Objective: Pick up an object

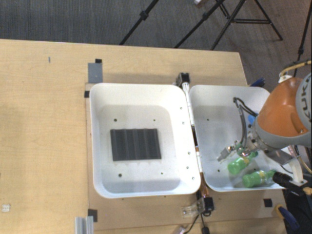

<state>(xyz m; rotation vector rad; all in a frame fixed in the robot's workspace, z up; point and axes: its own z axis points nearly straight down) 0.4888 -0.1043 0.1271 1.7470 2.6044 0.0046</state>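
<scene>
The green objects, one point(237, 165) and another point(257, 178), lie in the right bin point(214, 130), near its front edge, just beside each other. The gripper point(239, 152) hangs low over the first one, probably to grasp it; whether it is closed or released I cannot tell. A dark ribbed pad point(135, 144) lies in the left bin point(97, 130).

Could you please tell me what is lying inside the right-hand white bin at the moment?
Two green objects lie near the right bin's front edge, under the gripper. The arm covers the bin's right part.
</scene>
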